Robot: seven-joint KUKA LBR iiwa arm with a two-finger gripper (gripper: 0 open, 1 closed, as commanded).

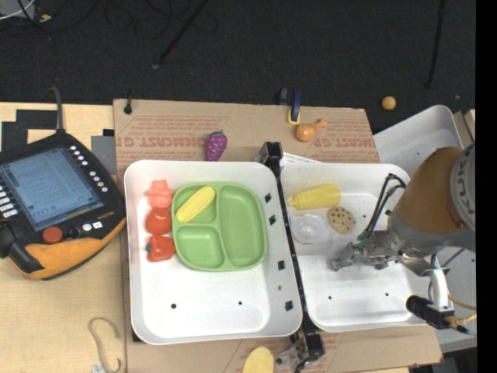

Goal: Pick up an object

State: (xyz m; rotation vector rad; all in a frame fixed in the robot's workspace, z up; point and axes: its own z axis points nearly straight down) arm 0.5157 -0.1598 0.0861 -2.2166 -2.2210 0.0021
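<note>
Camera view, gripper (342, 261) low in right bin (349, 317), beside cookie (340, 220)

A light wooden bench (46, 317) is carrying a sheet of printed brown cardboard (248, 130), and the two white bins are sitting on that sheet side by side, the left bin (202, 317) touching the right bin (357, 305). A purple grape bunch (215, 145) and an orange pear-shaped toy (308, 130) are lying on the cardboard behind them. A teach pendant (54, 200) is resting at the bench's left, and a yellow toy (258, 359) is lying at the front edge.

Right bin's (342, 317) near floor open; cookie (340, 220) behind.
</note>
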